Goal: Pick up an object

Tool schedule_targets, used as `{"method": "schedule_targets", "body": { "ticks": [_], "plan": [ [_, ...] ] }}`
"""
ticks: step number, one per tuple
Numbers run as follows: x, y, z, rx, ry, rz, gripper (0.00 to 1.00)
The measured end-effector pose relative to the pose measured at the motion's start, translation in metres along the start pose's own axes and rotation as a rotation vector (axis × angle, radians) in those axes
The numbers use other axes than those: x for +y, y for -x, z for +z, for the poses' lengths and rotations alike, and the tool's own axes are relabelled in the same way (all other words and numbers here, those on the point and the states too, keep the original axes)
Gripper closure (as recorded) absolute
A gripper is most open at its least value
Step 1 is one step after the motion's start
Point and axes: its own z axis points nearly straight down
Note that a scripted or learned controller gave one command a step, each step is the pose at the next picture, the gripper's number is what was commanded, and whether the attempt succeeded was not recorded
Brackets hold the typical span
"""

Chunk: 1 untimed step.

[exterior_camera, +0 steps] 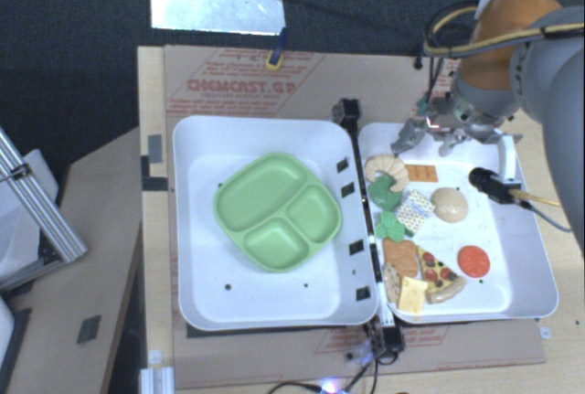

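Altogether, two bins [265,136]: one green plate [277,211], one gripper [428,139].

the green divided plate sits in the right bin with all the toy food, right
Not quite. The camera view shows the green divided plate alone in the left bin. The toy food, such as the croissant, the red tomato slice and the pizza slice, lies in the right bin.

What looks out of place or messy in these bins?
Nothing looks spilled or broken. The green tray sits askew in the left bin, and the toy food is crowded against the right bin's left side.
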Motion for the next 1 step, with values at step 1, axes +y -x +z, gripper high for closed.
{"method": "schedule_targets", "body": {
  "ticks": [1],
  "plan": [
    [0.0054, 0.0019, 0.0433, -0.001, 0.0, -0.001, 0.0]
  ]
}}
